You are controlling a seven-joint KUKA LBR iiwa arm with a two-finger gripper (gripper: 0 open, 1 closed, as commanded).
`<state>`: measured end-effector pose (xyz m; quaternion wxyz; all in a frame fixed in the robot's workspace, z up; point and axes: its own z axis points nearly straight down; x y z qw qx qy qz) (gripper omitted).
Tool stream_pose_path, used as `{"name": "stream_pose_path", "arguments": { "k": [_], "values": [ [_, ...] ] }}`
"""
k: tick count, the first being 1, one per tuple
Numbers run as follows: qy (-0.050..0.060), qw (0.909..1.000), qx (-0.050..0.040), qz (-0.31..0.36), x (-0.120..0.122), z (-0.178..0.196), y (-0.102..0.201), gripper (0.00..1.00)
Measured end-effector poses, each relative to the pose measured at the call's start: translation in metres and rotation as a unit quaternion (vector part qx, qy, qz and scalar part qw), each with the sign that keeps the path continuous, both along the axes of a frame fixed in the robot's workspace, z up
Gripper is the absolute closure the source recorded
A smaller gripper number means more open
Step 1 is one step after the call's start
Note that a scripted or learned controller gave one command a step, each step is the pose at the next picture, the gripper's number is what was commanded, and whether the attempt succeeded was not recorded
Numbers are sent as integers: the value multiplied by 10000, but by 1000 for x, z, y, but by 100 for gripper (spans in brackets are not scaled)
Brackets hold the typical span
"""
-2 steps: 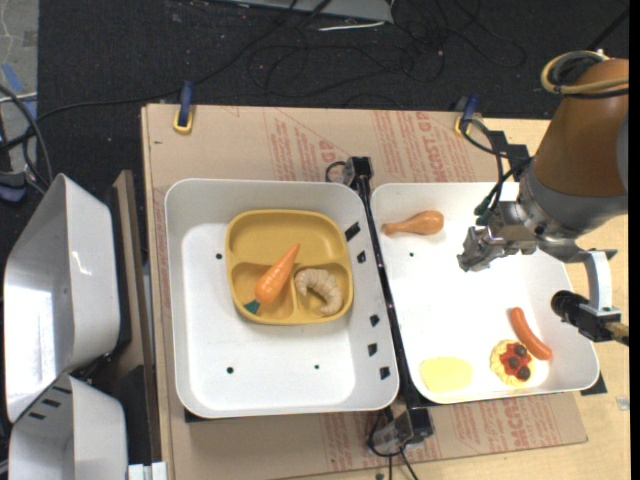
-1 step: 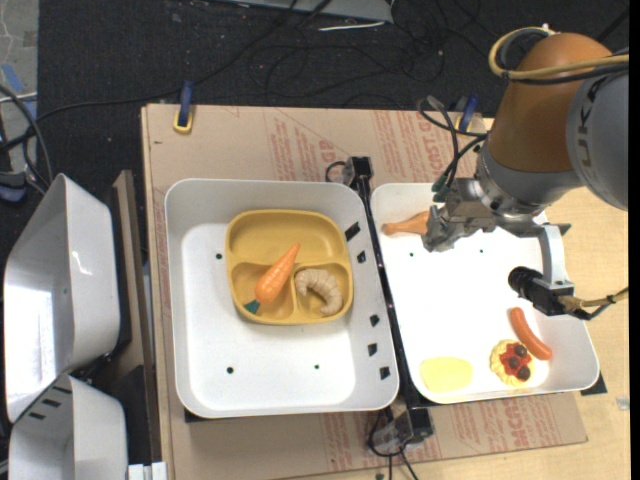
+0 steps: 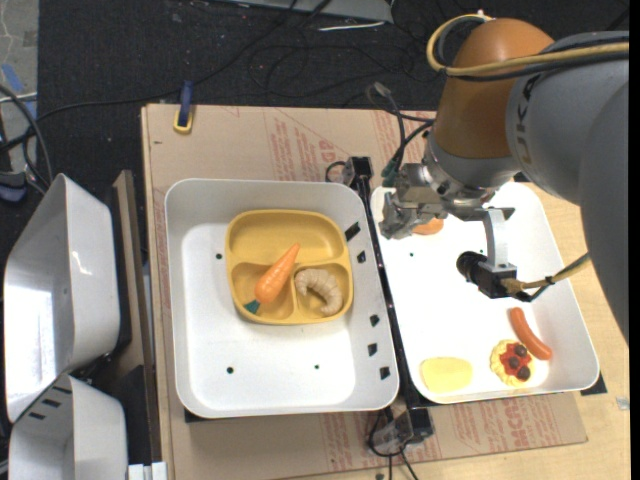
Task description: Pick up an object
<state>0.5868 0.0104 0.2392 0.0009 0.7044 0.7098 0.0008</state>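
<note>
On the dark floor lies a cardboard sheet [image 3: 270, 138] that carries both bins. The left bin [image 3: 200, 358] holds a yellow divided plate [image 3: 285, 230] with a carrot [image 3: 277, 273] and a shrimp [image 3: 321, 290]. In the right bin [image 3: 450, 318], the gripper [image 3: 405, 213] stands at 11 o'clock over an orange piece [image 3: 430, 227]; whether it clenches, I cannot tell. At 5 o'clock lie a sausage [image 3: 529, 333], a small pizza [image 3: 514, 362] and a yellow slice [image 3: 446, 373].

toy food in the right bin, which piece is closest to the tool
The orange piece at the right bin's far left corner, partly hidden right under the tool. The sausage, pizza and yellow disc lie along the near edge.
</note>
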Motion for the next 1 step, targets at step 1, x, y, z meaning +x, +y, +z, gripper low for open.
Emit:
{"name": "stream_pose_path", "arguments": {
  "k": [1],
  "values": [
    [4,10000,-1,-6,13,-11,45,100]
  ]
}}
